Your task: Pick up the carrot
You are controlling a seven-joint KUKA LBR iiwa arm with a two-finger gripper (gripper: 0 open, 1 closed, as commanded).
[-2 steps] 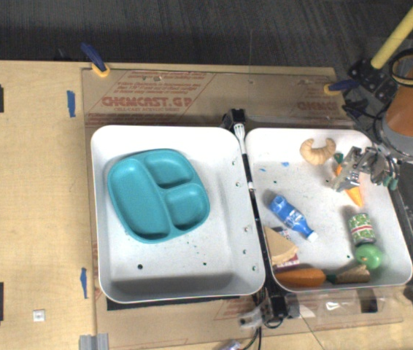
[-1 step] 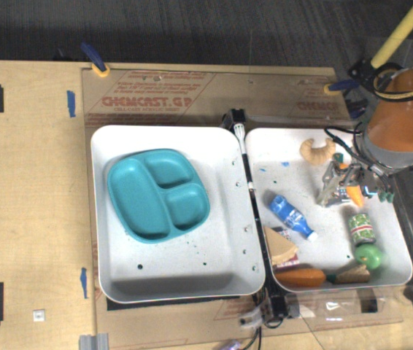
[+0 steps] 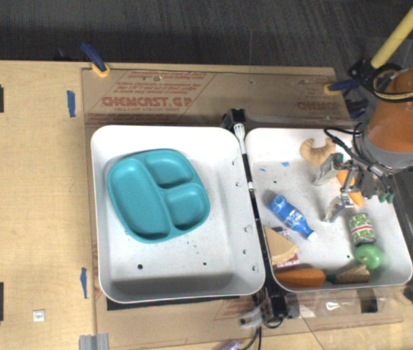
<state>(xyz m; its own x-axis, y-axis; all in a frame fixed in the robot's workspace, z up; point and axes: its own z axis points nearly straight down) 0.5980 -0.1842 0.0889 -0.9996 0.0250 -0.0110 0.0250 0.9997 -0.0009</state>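
Observation:
The carrot [image 3: 346,176] shows as a small orange piece in the right bin [image 3: 403,228], near its right side, with a bit of green at its far end under the arm's wrist. My gripper [image 3: 331,189] hangs right over it, reaching in from the right. The two metal fingers [image 3: 326,169] stand spread apart, one toward the back and one toward the front, and the carrot's orange end lies just to the right of the gap between them. The wrist hides most of the carrot. I see nothing clamped between the fingertips.
The right bin also holds a blue packet [image 3: 291,217], a tan piece [image 3: 316,149], a green bottle [image 3: 361,228], a green apple [image 3: 368,254], a brown wedge [image 3: 279,250] and an orange-red sausage-like item [image 3: 301,276]. A teal divided plate [image 3: 159,193] lies in the left bin [image 3: 192,268].

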